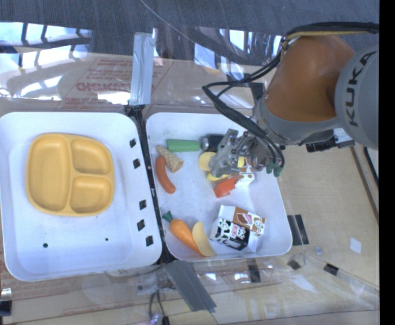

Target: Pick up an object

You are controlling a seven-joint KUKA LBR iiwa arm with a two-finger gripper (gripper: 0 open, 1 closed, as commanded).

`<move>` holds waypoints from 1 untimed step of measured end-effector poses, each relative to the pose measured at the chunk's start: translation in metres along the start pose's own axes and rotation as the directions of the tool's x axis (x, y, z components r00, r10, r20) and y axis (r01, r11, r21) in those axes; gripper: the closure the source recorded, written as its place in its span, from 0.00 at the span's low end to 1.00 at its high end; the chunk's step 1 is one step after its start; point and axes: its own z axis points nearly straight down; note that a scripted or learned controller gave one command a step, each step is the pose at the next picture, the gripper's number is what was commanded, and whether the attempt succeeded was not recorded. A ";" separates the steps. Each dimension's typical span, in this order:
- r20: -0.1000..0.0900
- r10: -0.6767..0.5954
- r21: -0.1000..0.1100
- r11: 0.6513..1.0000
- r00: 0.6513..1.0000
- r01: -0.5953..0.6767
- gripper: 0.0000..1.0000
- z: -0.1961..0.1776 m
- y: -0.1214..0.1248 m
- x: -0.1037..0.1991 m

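Two white bins sit side by side on the worktop. From overhead, the gripper [228, 160] hangs low in the right bin [273, 193], over a yellow piece [206, 160] and an orange-red piece [224, 187]; whether its jaws are wide or closed I cannot tell. A yellow divided tray [69, 173] lies in the left bin [8, 202].

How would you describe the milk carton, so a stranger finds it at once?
Look in the right bin, the one under the gripper. At its near right corner lies the milk carton, on its side. It alone is a box, printed with black and white cow patches.

Toy foods [174, 184] scattered flat across right bin [276, 202].
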 end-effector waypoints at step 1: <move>-0.008 -0.142 -0.002 0.990 0.990 0.142 1.00 -0.002 0.026 -0.009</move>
